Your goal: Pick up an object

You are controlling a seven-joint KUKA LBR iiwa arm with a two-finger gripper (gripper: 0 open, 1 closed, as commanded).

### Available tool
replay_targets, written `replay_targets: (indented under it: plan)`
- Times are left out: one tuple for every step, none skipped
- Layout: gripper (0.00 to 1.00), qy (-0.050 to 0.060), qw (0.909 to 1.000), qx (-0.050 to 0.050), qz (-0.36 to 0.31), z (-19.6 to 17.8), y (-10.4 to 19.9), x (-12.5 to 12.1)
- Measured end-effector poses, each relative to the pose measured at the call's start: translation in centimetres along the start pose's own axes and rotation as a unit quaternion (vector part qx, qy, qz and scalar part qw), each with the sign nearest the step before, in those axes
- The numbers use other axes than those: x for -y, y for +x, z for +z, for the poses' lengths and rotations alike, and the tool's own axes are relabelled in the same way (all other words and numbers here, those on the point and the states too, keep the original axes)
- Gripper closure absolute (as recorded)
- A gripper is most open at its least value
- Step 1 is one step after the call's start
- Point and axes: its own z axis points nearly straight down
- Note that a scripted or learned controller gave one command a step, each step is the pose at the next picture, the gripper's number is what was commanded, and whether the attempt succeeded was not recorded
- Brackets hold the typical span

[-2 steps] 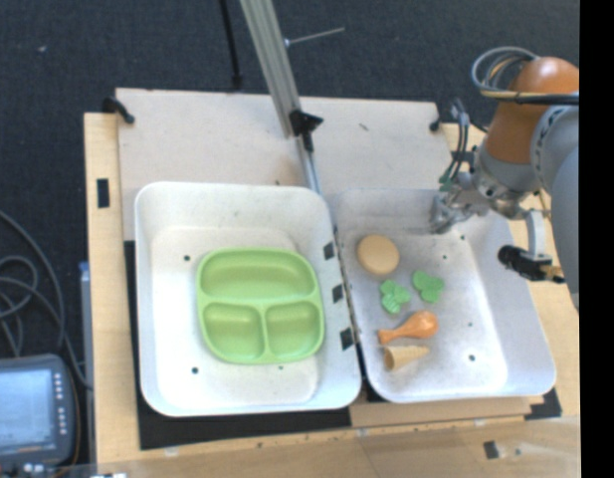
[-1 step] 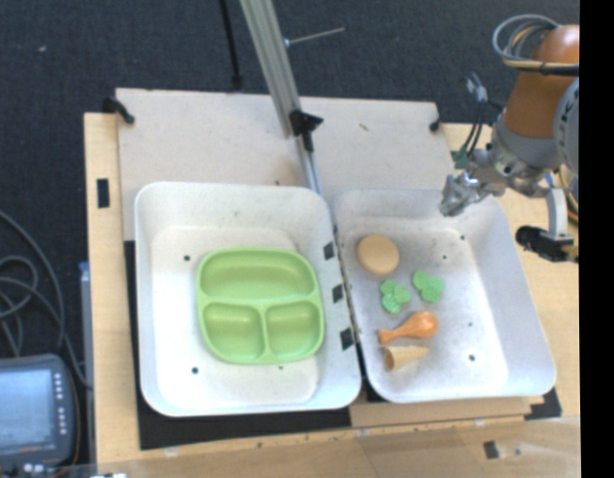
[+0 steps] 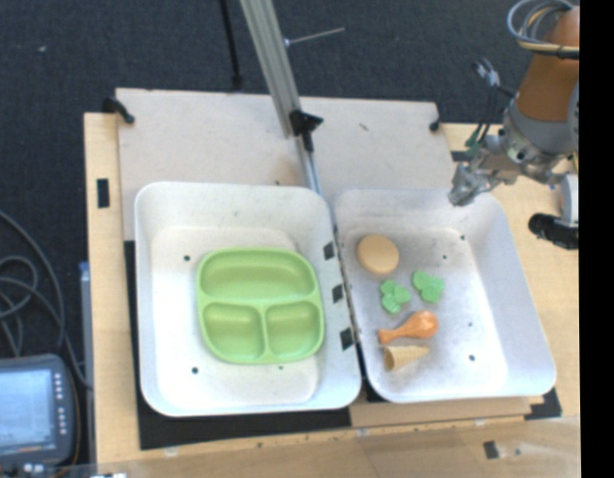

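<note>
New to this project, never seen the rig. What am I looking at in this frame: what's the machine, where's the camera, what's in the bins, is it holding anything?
One camera, fixed above the bench, looks down at a slant. The grey machine with the orange band at the right is a robot arm; its gripper hangs over the far rim of the right bin, with nothing visible between its fingers.

Two shallow white bins sit side by side. The left bin holds a green divided plate with three compartments. The right bin holds small toy foods: a tan bun-like round, two green leafy pieces, an orange drumstick shape and a beige cone.

The slanted metal pole looks like a stand. The job is simply to pick one object up.
</note>
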Motion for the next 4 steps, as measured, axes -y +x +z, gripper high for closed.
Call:
replay_targets:
  plan:
    - [1.0, 0.002, 1.0, -0.001, -0.001, -1.6, 4.9, 1.1]
    - [1.0, 0.004, 1.0, -0.001, -0.001, -1.1, 9.5, 3.2]
    - [1.0, 0.003, 1.0, -0.002, -0.002, -2.5, 14.9, 4.9]
    - [1.0, 0.003, 1.0, -0.002, -0.001, -1.9, 19.6, 6.0]
